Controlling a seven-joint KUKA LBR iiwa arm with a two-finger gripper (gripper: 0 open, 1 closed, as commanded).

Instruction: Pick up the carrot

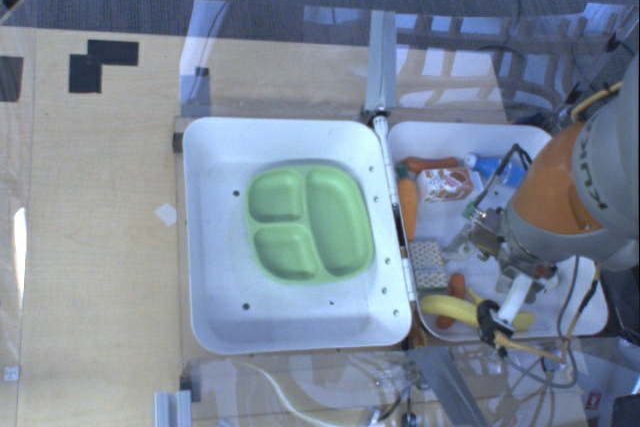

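The carrot is a slim orange piece lying lengthwise along the left wall of the right bin, close to the divider between the bins. My gripper hangs over the middle of the right bin, to the right of the carrot and apart from it. The orange-banded wrist above hides much of the gripper. I see nothing held in it.
The right bin also holds a reddish sausage, a small carton, a blue item, a grey mesh pad, a banana and a small red piece. A green divided plate sits in the left bin.
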